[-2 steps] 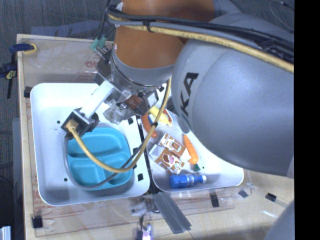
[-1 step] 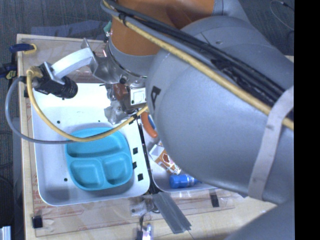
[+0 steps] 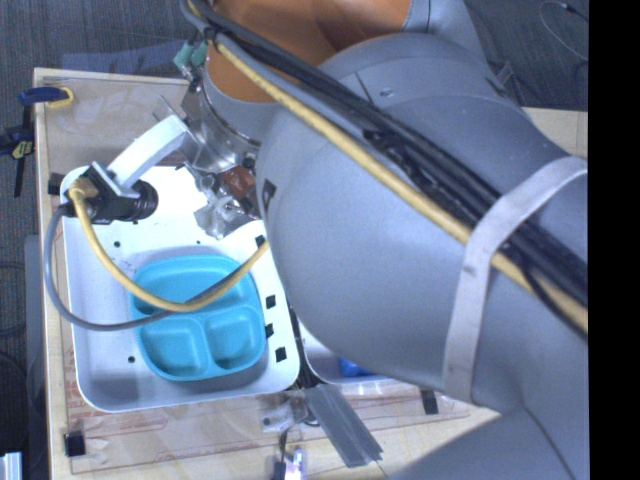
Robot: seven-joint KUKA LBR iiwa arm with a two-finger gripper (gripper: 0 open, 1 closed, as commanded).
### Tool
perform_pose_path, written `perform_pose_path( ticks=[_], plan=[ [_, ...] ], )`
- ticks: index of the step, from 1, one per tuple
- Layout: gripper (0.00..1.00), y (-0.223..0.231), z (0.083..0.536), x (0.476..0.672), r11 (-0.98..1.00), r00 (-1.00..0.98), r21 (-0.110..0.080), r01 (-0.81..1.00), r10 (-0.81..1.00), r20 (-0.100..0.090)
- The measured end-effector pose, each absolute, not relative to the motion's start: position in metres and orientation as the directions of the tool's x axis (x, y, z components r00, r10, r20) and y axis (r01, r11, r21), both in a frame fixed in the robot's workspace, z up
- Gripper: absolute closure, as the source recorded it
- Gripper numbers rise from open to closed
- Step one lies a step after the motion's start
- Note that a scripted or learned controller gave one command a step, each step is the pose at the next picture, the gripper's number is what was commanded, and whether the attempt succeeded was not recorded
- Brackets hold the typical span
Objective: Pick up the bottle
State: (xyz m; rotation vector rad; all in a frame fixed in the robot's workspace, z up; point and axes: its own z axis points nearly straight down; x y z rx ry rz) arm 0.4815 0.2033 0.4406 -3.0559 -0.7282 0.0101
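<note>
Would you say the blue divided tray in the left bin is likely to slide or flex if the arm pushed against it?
The blue tray looks like moulded plastic, so probably stiff and light. It lies flat on the smooth floor of the white bin, so a push would likely slide it rather than tip it. The yellow cable draped across it might drag it.

The bulky grey arm (image 3: pixel 400 228) with its orange band covers the right bin; a blue three-compartment plastic tray (image 3: pixel 200 318) lies in the shallow white left bin (image 3: pixel 100 368).
</note>
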Motion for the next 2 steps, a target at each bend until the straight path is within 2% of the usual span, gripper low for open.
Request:
perform_pose_path(
  ticks=[1,2],
  plan=[
    [1.00,0.202,0.445,0.482,-0.985,0.985,-0.004,0.175,0.175,0.002],
    [1.00,0.214,0.439,0.478,-0.837,0.837,0.002,0.547,0.547,-0.012]
  ],
)
